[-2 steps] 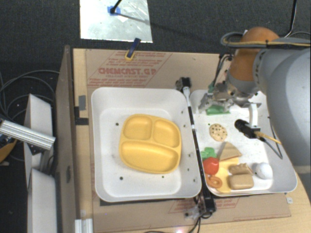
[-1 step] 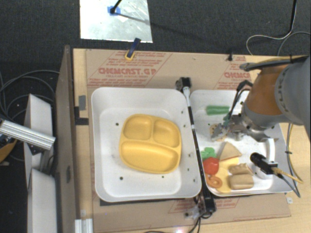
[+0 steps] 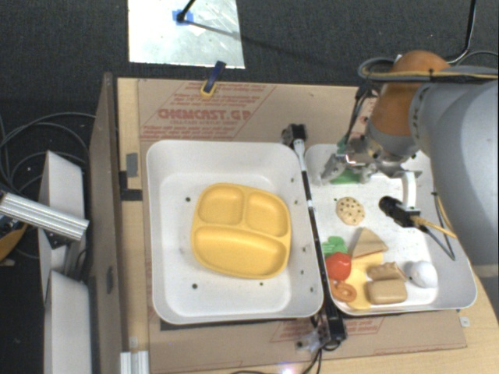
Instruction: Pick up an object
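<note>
Your gripper (image 3: 348, 164) sits low at the right bin's (image 3: 460, 283) far left corner, over a green piece (image 3: 341, 177); you cannot tell its finger state. That piece lies flat, long axis roughly left-right. A yellow tray (image 3: 240, 230) fills the left bin (image 3: 168, 232) on the cardboard-topped table (image 3: 210, 111).

Bright, even overhead light, soft shadows, glare on foil sheet (image 3: 185, 23).
</note>
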Motion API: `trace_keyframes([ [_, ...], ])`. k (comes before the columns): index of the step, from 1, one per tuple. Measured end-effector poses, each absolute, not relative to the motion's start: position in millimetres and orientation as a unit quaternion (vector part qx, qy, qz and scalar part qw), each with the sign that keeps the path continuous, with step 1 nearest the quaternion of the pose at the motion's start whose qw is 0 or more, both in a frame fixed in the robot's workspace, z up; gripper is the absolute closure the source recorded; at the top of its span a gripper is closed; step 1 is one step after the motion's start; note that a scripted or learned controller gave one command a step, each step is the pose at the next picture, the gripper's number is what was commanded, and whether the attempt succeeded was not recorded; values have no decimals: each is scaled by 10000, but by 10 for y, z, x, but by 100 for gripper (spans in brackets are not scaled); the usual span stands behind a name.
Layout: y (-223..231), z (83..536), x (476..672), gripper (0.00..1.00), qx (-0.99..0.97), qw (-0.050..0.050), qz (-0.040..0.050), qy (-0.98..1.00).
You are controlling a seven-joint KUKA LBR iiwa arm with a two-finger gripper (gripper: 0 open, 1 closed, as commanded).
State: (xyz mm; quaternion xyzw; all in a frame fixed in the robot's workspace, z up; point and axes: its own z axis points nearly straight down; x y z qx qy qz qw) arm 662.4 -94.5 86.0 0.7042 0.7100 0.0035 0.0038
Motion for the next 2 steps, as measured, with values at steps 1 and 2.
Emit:
trace_keyframes([
  [1,-1258,842,6044,0,7078,-9,-8,7064],
  [2,-828,855,6529,0,7040,22,21,7102],
])
